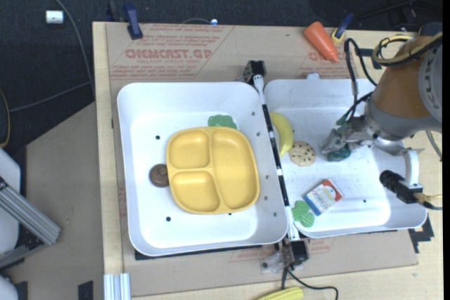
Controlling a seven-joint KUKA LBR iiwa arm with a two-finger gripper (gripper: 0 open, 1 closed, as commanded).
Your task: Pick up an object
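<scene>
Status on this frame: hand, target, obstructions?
Hand low in right bin, over small teal object. Grip unconfirmed. Cookie close by on its left.

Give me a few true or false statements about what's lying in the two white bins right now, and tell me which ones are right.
1. The yellow divided tray lies in the left bin. True.
2. The cookie rests on the tray. False: it lies in the right bin, near the yellow banana-like item.
3. The gripper is over the right bin. True.
4. The small red and blue packet lies in the left bin. False: it is in the right bin.
5. The orange carrot-like item lies outside both bins. True.
</scene>
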